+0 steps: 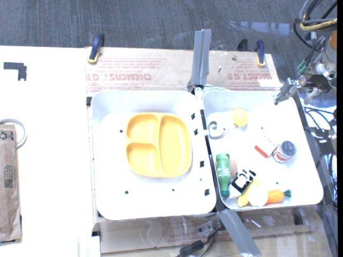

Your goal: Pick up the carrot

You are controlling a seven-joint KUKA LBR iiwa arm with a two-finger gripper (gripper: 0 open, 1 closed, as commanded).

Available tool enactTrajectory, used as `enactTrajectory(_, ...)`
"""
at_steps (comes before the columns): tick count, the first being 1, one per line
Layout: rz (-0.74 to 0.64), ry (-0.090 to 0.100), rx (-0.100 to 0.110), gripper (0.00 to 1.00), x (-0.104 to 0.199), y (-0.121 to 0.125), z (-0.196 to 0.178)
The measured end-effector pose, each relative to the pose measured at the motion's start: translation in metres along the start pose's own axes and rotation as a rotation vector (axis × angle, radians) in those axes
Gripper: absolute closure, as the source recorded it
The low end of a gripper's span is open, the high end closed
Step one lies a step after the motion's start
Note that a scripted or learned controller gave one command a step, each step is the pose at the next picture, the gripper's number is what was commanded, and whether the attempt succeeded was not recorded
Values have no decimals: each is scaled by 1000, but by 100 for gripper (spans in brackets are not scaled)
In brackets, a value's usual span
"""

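Carrot waits at the near edge of the right bin; the hand sits off at the bin's far right corner.

The carrot [276, 196] lies flat against the near wall of the right bin [300, 143], toward its near right corner, probably because it slid or rolled there. Its long axis runs roughly along that wall, the green top pointing toward the right corner and the orange end touching a pale round piece [258, 197] beside a yellow banana [245, 196]. The hand [284, 92] hovers near the far right corner, well apart from the carrot; whether it is spread or pressed together cannot be told. The left bin [107, 159] carries a yellow divided plate [159, 144].
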State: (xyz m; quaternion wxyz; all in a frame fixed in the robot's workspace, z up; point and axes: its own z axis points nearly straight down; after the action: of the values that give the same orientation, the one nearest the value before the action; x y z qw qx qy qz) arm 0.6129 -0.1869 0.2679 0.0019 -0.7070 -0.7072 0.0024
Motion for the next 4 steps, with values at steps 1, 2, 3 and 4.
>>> enactTrajectory(1,-27,1,2,0,36,-84,87)
enactTrajectory(2,-99,-1,-1,0,82,-65,40)
enactTrajectory(3,43,-2,-1,0,68,-14,40)
enactTrajectory(4,297,-1,1,0,87,-12,51)
